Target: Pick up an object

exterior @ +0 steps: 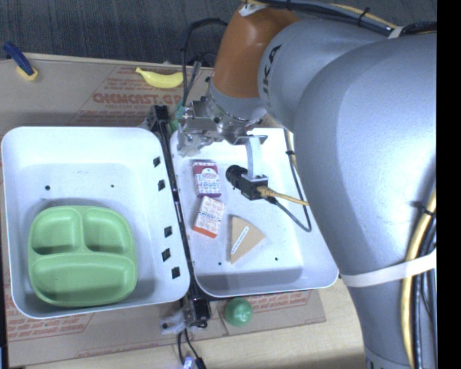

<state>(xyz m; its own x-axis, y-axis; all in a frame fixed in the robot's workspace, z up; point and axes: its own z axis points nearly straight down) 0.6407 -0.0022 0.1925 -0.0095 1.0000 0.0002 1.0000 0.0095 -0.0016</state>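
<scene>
Camera view. The gripper [207,133] sits low over the far end of the right bin [288,271], close to the divider between the two bins. Its metal body is seen from above and the arm's wrist covers much of it; whether it is open or closed cannot be told, and nothing is seen held in it. A black camera unit [244,181] with a yellow lead hangs from a white bracket beside it, above the bin floor.

The arm [353,129] fills the right side and hides the right bin's far corner and right wall. The orange band [242,44] is in plain sight above the wrist.

Objects in the right bin: a red and white carton [207,178] lies flat just below the gripper, apart from it. A smaller white and orange packet [209,217] lies just beyond it, nearer the front. A tan wedge [243,237] rests to the right of the packet.

The left bin [15,175] holds a green divided tray [81,254] at its near end. Outside the bins, a banana [160,77] lies on the cardboard behind, and a green ball [237,311] sits in front of the right bin.
</scene>
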